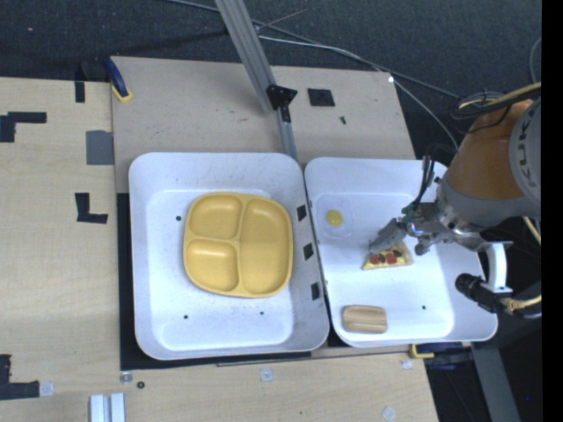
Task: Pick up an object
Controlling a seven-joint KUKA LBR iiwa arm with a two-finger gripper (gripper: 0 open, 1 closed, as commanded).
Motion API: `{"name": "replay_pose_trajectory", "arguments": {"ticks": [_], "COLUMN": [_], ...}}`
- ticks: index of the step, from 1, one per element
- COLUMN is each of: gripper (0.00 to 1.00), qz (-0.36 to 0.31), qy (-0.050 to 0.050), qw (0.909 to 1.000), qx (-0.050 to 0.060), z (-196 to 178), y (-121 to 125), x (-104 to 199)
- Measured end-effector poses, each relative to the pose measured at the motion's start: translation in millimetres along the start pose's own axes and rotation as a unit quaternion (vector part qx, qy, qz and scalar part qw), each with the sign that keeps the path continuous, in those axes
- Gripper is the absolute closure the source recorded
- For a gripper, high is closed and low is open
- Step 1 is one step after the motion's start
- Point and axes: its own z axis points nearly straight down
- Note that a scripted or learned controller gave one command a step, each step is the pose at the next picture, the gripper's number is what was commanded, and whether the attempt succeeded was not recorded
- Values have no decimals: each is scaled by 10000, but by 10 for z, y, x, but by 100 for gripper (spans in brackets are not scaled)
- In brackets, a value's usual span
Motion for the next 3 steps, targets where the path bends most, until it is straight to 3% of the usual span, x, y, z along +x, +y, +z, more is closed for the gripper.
{"name": "replay_pose_trajectory", "arguments": {"ticks": [1,2,3], "gripper": [0,100,100], "qz": [-2,-8,1], "qy": [4,7,-2], "qw": [10000,10000,10000], "qx": [8,-8,-38], "z": [636,508,73], "y": [-37,-27,-78], "x": [37,46,22]}}
